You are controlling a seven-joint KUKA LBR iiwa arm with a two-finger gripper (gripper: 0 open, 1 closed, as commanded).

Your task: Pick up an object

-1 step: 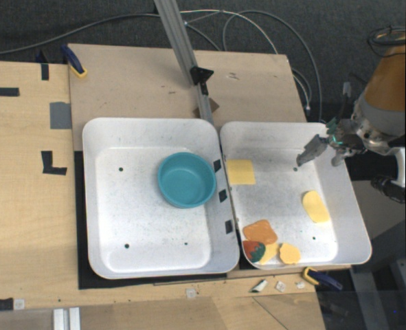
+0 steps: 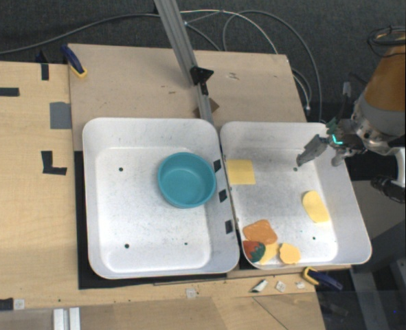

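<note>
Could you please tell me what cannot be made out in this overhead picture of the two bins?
- Gripper: small and dark at the right bin's upper edge; open or shut cannot be told.
- Arm: cut off by the picture's right edge.
- Orange-and-green cluster in the right bin's near corner: the pieces overlap and are too small to identify.
- Small bits on the bench below the bins: too tiny to name.

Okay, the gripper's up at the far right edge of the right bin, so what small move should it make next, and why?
Probably ease the gripper toward the near side and down over the yellow oblong piece. That piece lies alone on the right white bin's floor, nearest the arm, while the gripper hangs above bare floor.
</note>
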